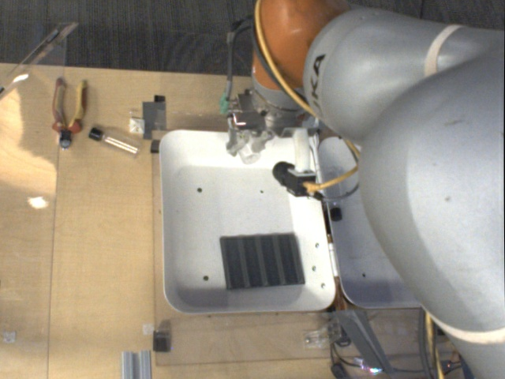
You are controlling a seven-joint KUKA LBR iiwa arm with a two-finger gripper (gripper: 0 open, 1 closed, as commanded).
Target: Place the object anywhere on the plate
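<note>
you see the gripper (245, 144) over the left bin's (181, 212) far edge; whether it grips anything, you cannot tell. the dark ribbed plate (261, 260) lies nearer; a release here could miss it.

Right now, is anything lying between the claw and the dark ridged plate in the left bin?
Nothing visible does. The claw sits over the far edge of the left bin, and the dark ridged plate lies near the bin's near wall. Only bare white bin floor shows between them.
</note>
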